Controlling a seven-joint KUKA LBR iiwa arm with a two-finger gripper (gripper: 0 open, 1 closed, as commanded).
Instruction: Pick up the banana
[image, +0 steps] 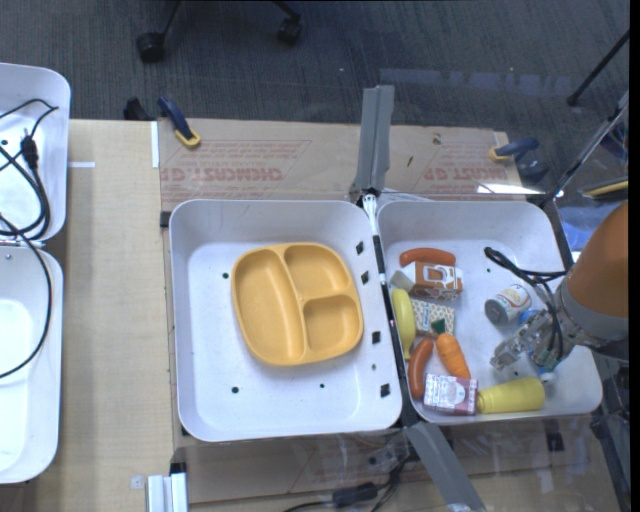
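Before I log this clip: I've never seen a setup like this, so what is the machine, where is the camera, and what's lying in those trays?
One camera looks down at a slant on a bench with two shallow white bins. The grey and orange shape at the right edge is a robot arm; its gripper hangs low over the right bin, and nothing is visibly held. The left bin holds a yellow divided plate. The right bin holds toy food: the banana it should pick up lies along the left wall, with a carrot, a small can, a yellow bottle and some packets nearby.
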